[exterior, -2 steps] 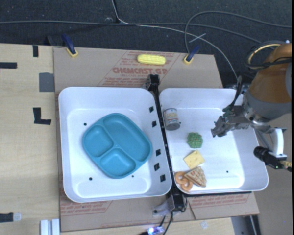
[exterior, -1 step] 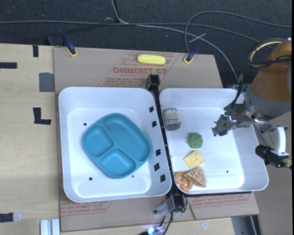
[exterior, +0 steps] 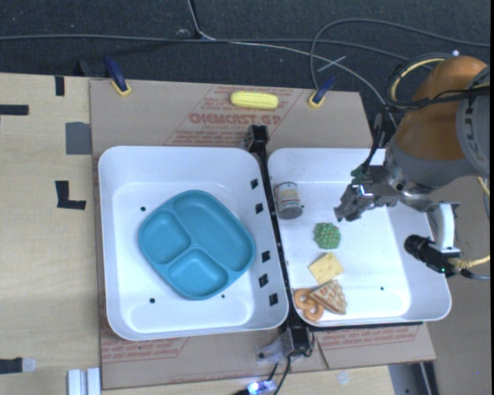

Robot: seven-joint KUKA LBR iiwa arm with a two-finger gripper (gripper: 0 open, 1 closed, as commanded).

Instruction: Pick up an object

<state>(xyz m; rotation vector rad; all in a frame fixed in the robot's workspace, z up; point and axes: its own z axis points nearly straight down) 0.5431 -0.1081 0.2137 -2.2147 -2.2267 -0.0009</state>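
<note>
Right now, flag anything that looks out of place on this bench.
One item stands out: a yellow corn cob lies on the cardboard behind the bins, outside both. The can, broccoli, cheese wedge, pizza slice and pretzel sit in the right bin; the blue tray sits in the left.

Blue tray (exterior: 196,243), green broccoli (exterior: 328,236)

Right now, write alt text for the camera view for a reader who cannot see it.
A grey and orange robot arm reaches from the right, its gripper poised over the right bin, which holds a small can, broccoli, cheese, pizza slice and pretzel. The left bin holds a blue divided plate; a corn cob lies on cardboard beyond.
</note>
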